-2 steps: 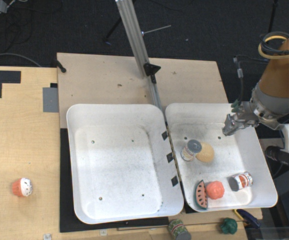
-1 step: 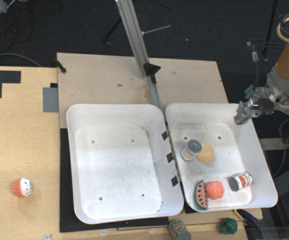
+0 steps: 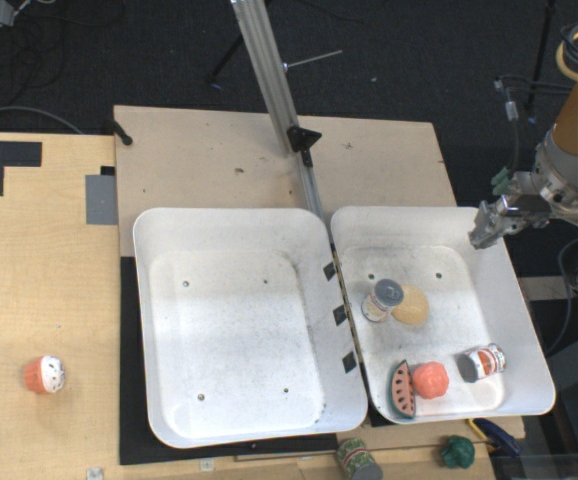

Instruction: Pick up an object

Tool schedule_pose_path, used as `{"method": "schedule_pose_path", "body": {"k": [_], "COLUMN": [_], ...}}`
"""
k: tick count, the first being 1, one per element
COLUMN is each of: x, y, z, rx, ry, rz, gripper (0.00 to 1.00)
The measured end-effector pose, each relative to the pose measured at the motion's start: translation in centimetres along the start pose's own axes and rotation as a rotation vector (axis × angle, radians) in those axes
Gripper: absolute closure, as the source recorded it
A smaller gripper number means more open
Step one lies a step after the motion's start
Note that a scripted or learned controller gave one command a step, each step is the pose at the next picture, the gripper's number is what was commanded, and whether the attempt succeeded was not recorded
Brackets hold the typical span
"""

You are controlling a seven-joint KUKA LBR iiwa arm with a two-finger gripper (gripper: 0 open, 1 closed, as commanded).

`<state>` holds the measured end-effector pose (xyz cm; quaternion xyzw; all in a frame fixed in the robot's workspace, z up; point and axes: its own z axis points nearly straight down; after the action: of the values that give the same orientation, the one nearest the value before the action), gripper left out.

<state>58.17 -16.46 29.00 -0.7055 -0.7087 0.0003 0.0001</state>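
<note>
The arm reaches in from the right, its tool angled down-left.

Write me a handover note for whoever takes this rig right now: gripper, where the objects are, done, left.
Gripper: at the upper right rim of the right white bin, above the objects; nothing visible between its fingers.
Right bin holds: a small grey-capped jar touching a tan rounded lump near the middle; a watermelon-slice toy beside a round orange-red ball at the front; a small red-and-white can lying on its side to their right.
Left white bin: no objects seen in it.
Done: nothing picked yet.
Left: descend on one object, close, lift.
</note>
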Motion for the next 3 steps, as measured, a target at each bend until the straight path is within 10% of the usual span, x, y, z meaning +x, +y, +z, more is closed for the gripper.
{"method": "schedule_pose_path", "body": {"k": [3], "x": [16.6], "y": [-0.5], "z": [3.3], "rx": [0.005], "ry": [0.003], "rz": [0.000], "gripper": [1.00]}}
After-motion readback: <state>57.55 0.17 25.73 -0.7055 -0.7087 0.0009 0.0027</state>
